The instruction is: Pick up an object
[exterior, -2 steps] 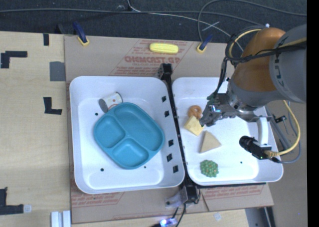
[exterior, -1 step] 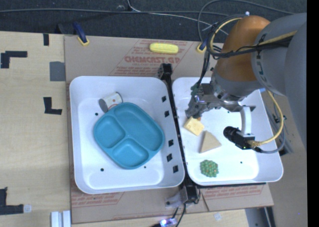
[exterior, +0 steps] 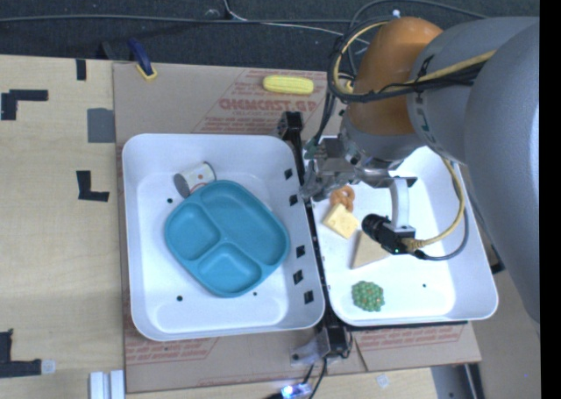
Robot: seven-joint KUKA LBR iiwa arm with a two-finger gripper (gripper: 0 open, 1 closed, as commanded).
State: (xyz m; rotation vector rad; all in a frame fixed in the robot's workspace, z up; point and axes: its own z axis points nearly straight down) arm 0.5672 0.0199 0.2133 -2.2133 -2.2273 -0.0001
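Observation:
In the right bin point(exterior: 456, 296) lie a yellow cheese-like block point(exterior: 342, 223), a tan wedge point(exterior: 366, 252), a small orange pretzel-like piece point(exterior: 343, 197) and a green knobbly ball point(exterior: 368, 295). My gripper point(exterior: 323, 180) hangs at the right bin's upper left corner, just left of the orange piece and above the yellow block. Its tips sit low by the divider between the bins. The arm's grey wrist and orange band cover the back of the right bin.
The left bin point(exterior: 145, 213) holds a blue divided plate point(exterior: 226, 237) and a small white cup on its side point(exterior: 194, 178). A yellow banana-like toy point(exterior: 288, 84) lies on the cardboard behind the bins. A black cable loops over the right bin.

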